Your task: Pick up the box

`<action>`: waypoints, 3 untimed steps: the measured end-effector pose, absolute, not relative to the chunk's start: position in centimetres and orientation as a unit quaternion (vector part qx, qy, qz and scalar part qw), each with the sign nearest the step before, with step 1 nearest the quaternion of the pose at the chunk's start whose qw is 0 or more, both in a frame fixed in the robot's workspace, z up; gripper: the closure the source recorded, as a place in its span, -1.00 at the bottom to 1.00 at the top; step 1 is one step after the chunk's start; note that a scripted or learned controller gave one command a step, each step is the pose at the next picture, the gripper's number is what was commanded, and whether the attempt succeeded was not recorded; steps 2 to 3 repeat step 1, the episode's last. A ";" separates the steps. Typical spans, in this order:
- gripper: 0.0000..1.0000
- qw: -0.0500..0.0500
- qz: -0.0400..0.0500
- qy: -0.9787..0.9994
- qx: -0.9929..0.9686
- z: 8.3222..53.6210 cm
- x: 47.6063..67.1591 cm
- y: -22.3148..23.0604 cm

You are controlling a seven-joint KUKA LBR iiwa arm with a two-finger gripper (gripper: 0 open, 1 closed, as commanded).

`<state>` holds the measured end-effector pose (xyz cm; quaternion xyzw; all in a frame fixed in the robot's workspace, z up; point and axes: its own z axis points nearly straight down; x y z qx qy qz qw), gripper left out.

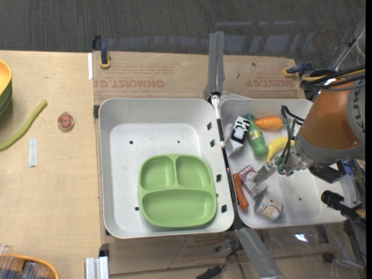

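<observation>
Leaning on the bin wall, the box points upward; fingers' state unclear.

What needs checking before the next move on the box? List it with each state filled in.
1. Box located: ok, the box lies at the right bin's upper left, beside the green bottle.
2. Pincer over the box: not ok, the pincer sits lower, near the pink packet.
3. Pincer open: cannot tell.
4. Box free of neighbours: not ok, the bottle touches or nearly touches it.
5. Pincer free of load: cannot tell.
</observation>
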<state>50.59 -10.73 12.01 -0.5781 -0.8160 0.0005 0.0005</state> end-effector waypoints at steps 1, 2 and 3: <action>-1.00 0.000 -0.001 -0.732 -0.682 9.7 50.9 -10.1; -1.00 0.000 -0.001 -0.732 -0.682 9.7 50.9 -10.1; -1.00 0.000 -0.001 -0.732 -0.682 9.7 50.9 -10.1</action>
